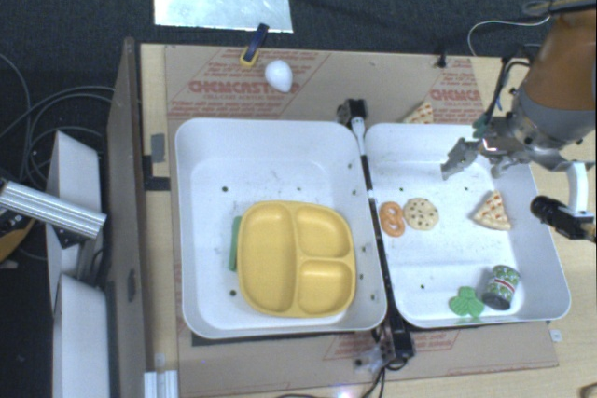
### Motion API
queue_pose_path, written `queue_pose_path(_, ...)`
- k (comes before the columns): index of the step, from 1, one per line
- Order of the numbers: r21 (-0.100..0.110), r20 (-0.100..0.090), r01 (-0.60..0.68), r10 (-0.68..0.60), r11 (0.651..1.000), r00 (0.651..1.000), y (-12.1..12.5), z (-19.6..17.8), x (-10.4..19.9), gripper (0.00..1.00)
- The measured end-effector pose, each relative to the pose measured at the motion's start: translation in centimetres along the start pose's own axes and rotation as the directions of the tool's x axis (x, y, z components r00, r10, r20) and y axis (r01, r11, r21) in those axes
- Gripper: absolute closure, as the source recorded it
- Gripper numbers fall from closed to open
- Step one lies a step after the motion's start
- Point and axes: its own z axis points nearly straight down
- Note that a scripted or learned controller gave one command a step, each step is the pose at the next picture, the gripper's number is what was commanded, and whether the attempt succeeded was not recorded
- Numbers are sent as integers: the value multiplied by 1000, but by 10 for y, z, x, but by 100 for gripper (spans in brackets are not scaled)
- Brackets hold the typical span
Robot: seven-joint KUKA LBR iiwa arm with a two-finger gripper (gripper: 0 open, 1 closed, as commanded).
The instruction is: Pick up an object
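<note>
Gripper [480,152] hangs over right bin [550,294], upper part; fingers spread apart, nothing between them; pizza slice [491,212] just below it; cookie [421,214] and pretzel [392,219] side by side near divider; green-labelled can [502,286] beside green leaf [465,303] at front; yellow divided plate [297,258] in left bin [201,200]; cardboard [224,84] under bins on surface printed "CHEMCAST" in red; white egg [278,75] on it.

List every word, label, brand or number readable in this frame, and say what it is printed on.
"CHEMCAST": red print on the brown board under the bins, upper left, seemingly repeated on a second line below.
"CHEMC...": the same red print at the board's upper right, partly covered by the right bin.
Red print on the board's front edge: too small to read.
Label on the small can in the right bin: blurred, unreadable.
</note>
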Motion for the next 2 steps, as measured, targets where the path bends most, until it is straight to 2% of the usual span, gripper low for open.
queue_pose_path(1, 6, -2, 4, -4, 1000, 1000, 8, 75, 28, 0)
queue_pose_path(2, -10, 4, -3, 3, 1000, 1000, -3, 134, 42, 0)
